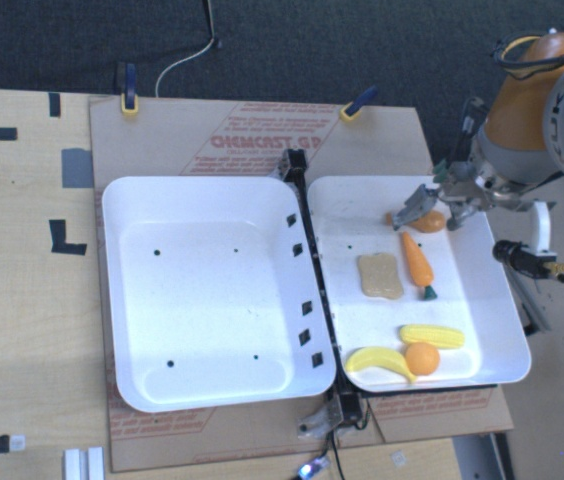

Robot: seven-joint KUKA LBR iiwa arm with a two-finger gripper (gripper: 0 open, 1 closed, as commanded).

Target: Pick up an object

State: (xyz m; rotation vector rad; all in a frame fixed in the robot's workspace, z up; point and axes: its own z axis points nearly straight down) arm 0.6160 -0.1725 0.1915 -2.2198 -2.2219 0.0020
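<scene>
Arm [532, 108] reaches from the right, low over the right bin [497, 308], its fingers [432, 208] spread wide astride an orange object [428, 222] at the bin's far end, just above the carrot [417, 260].

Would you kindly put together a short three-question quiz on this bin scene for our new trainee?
1. True or false: the carrot lies in the left bin.
2. Which item lies nearest the front rim of the right bin? A) the tan slice B) the banana C) the carrot
3. Fill in: the gripper is over the ____ end of the right bin, beside an orange-brown piece.

Key: 1. False, it lies in the right bin. 2. B. 3. Far.
</scene>
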